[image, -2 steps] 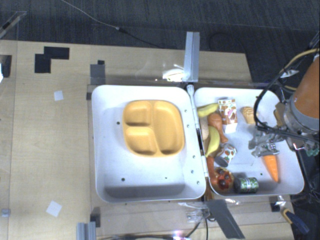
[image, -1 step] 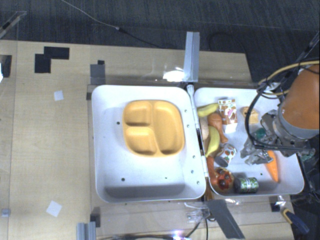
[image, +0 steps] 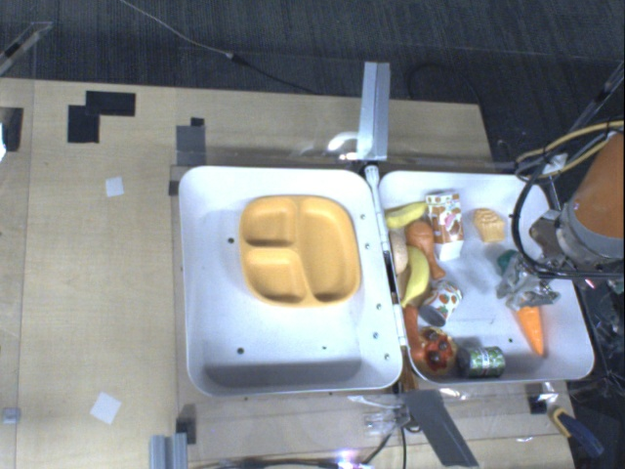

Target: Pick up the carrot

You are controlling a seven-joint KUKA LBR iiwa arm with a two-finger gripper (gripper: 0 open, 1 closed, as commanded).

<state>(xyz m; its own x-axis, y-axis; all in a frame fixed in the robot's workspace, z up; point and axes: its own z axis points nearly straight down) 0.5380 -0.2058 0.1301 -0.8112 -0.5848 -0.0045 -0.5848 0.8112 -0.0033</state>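
The carrot (image: 531, 329) lies in the right bin (image: 583, 364), near its right wall. The tool (image: 525, 291) sits at its thick end; whether it pinches, I cannot tell. Close squarely across the thick end before lifting.

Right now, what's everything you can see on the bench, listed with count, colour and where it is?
bins: two, white, side by side
plate: one, yellow, three compartments, in left-hand bin
carrot: one, orange, right-hand bin, near its right edge
bananas: two, yellow, along right-hand bin's left wall
carton: one, white with red, right-hand bin, top
can: one, green, lying along right-hand bin's bottom edge
bread-like piece: one, tan, right-hand bin, top
arm: one, grey and orange, entering from right
gripper: one, directly above the carrot's top end
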